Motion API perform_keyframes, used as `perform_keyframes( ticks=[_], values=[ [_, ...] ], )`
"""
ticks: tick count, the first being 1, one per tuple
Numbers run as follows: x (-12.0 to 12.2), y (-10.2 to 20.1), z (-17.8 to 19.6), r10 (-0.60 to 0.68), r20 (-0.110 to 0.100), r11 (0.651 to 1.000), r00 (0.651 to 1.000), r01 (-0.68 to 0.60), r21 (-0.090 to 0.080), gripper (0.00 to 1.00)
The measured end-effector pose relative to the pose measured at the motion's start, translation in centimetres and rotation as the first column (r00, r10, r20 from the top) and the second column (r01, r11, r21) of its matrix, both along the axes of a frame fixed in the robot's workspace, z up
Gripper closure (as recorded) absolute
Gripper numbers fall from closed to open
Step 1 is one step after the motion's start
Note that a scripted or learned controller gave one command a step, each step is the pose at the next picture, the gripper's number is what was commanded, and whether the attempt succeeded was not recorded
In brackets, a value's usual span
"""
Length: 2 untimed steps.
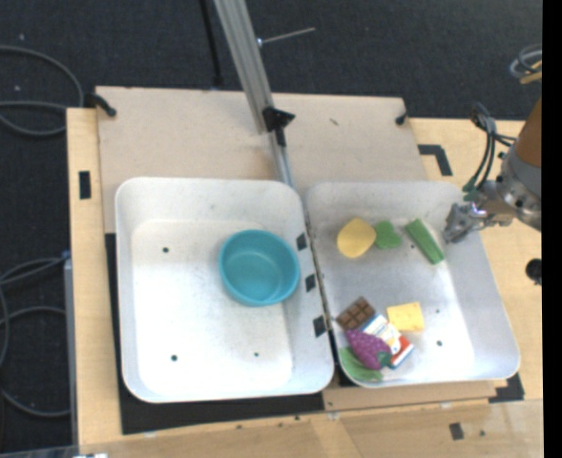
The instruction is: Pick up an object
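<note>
The gripper point(459, 223) is a small cluster of pale grey metal with darker shadowed recesses; its details are too blurred to make out. Just behind it sits the wrist housing point(521, 184), a rounded grey body with a lighter rim. Above that, a sliver of the orange band point(535, 127) shows. Thin dark cables point(483, 151) loop up from the gripper's back toward the wrist, and a pale coiled cable point(529, 65) lies farther behind.
</note>
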<state>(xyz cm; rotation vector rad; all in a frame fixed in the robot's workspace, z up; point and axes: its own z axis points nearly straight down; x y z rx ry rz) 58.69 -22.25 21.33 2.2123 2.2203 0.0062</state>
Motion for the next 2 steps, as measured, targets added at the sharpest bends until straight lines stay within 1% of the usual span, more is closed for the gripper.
perform_keyframes(
  ticks=[1,2],
  values=[
    [0.1,-0.1,-0.2,0.001,-0.005,1.0,1.0,-0.001,0.001,1.0],
    [-1.7,5.1,0.1,0.002,-0.008,1.0,1.0,-0.002,0.002,1.0]
  ],
)
